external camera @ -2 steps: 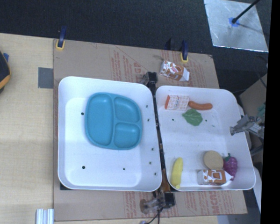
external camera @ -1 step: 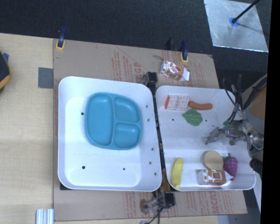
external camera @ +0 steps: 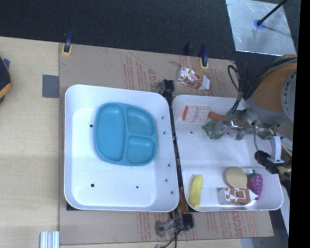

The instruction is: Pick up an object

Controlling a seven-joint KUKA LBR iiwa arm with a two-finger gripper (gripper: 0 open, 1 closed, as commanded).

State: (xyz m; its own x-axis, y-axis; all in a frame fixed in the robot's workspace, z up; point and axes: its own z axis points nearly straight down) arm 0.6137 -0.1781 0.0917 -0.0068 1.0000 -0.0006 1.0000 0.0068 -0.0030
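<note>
Two bins sitting side by side. Nearest me in the right bin (external camera: 215, 165): banana (external camera: 195, 190), small carton (external camera: 236, 195), tan round piece (external camera: 236, 177) and purple grapes (external camera: 255, 183) clustering along the front edge. Further back, gripper (external camera: 228, 125) is hovering by a green object (external camera: 213, 129) and orange-white box (external camera: 196, 113); I can't tell its grasp state. Left bin (external camera: 115, 191) is holding a blue divided plate (external camera: 126, 133). Snack packet (external camera: 193, 79) is lying beyond the bins.

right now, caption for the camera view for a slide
Gripper low over the right bin by a green item; blue plate in left bin.
</note>
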